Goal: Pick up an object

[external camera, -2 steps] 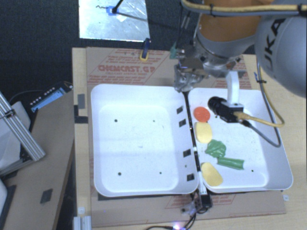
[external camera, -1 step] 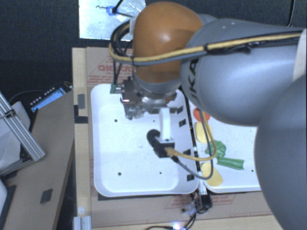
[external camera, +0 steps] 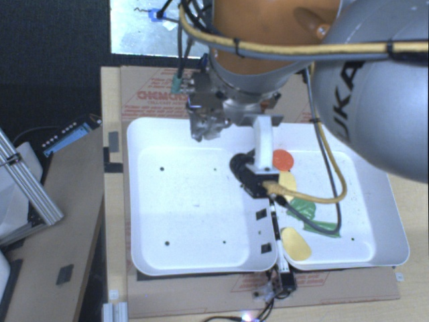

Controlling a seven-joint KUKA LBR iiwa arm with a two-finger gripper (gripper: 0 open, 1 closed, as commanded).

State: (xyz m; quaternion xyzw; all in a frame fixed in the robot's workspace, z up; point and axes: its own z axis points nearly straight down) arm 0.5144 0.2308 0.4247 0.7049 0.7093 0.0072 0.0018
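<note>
My gripper [external camera: 203, 127] hangs over the far edge of the left bin [external camera: 154, 247], under the big grey and orange wrist. In the right bin [external camera: 375, 247] lie an orange disc [external camera: 283, 159], a pale yellow piece [external camera: 288, 180] just below it, a green floppy thing [external camera: 307, 213] and a yellow oval [external camera: 295, 243] near the front wall. These things are to the right of and nearer than the gripper. I see nothing held under the gripper.
The two white bins sit side by side on a cardboard sheet [external camera: 151, 89], sharing a middle wall [external camera: 273, 233]. An aluminium frame [external camera: 27, 186] and a blue-tipped device [external camera: 67, 134] stand at the left of the bench.
</note>
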